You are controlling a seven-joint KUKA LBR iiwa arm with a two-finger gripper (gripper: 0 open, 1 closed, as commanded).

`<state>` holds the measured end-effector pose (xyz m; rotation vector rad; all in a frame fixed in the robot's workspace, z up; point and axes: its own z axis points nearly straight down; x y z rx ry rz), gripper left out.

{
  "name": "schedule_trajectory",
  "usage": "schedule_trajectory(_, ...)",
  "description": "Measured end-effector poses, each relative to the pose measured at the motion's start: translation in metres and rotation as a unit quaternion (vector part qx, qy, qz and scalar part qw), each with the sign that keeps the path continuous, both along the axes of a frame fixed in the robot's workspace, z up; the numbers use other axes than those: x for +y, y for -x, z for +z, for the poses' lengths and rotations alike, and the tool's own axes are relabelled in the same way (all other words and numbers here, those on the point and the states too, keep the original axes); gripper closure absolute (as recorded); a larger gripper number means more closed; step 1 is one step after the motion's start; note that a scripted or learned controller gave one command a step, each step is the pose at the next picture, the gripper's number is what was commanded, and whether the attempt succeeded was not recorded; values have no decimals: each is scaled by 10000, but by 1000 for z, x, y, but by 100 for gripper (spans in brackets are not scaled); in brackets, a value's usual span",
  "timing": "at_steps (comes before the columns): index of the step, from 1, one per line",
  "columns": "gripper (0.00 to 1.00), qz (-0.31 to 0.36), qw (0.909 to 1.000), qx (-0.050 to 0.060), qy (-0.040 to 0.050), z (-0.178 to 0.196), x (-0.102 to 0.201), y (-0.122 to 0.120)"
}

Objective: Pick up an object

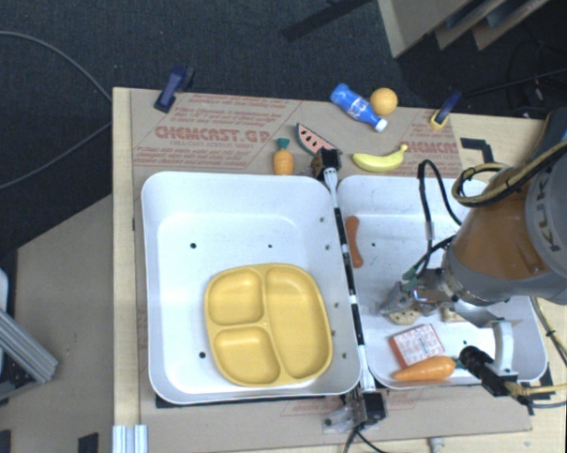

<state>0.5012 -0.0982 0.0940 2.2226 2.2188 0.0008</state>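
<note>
My gripper (407, 298) is low in the right bin (388, 199), near its left-middle, below the arm's orange band. A small tan cracker-like piece (401, 316) lies just under and in front of it. Close by are a red-and-white packet (416, 344) and an orange carrot (425, 370) at the bin's front. A brown-red sausage (354, 241) lies along the bin's left wall, behind the gripper. I see nothing clearly held.
The left bin (172, 207) holds a yellow divided plate (267, 322). Behind the bins on the bench lie a banana (378, 159), a blue bottle (356, 106), an orange ball (384, 100), a watermelon slice (311, 138) and a small carrot toy (284, 161). The arm's cables loop over the right bin.
</note>
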Motion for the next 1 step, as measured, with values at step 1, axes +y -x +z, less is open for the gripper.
schedule_trajectory(1, 100, 16, 10000, 0, -5, 91, 62, -33)
